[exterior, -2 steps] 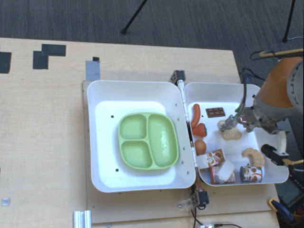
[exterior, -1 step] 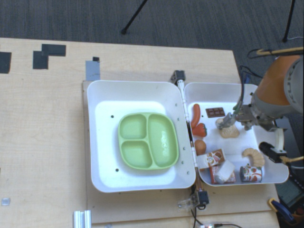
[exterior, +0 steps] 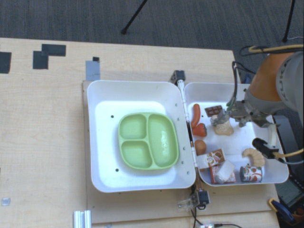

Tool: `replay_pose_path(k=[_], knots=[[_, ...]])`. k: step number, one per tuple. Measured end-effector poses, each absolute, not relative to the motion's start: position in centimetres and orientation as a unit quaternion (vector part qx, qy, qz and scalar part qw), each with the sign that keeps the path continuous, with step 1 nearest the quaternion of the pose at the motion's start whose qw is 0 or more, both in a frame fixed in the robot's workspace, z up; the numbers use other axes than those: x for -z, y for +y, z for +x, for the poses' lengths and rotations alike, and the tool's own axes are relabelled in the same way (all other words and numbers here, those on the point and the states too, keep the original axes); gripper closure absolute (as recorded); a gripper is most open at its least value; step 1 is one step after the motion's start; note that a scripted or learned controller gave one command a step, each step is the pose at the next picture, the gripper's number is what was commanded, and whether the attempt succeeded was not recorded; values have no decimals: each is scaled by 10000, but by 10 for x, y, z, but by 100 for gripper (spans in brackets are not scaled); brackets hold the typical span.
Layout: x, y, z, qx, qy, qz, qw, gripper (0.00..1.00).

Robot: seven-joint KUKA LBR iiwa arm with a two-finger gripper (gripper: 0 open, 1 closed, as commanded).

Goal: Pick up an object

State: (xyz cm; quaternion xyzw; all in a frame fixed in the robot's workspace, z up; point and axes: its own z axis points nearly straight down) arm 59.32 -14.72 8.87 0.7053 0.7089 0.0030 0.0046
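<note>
The grey arm hung over the right bin, its jaws low above a pale lump of food lying just below them; whether the jaws were wide or narrow, I could not tell.

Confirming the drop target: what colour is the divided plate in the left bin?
Light green plate, camera view.

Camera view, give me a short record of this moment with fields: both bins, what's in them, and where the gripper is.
left bin: holds a green divided plate
right bin: hot dog, chocolate bar, tomato, egg, croissant, can, small carton
gripper: low over the right bin's upper part, above a pale lumpy item
grasp: cannot tell
</note>
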Motion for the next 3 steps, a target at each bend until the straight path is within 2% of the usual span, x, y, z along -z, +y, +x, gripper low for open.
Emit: replay_pose_path(k=[1,2,3], knots=[[-85,-128,608,-17,7094,7048,14,0],[-97,-127,610,-32,7107,7035,33,100],[-231,-55,548,-18,7091,7051,13,100]])
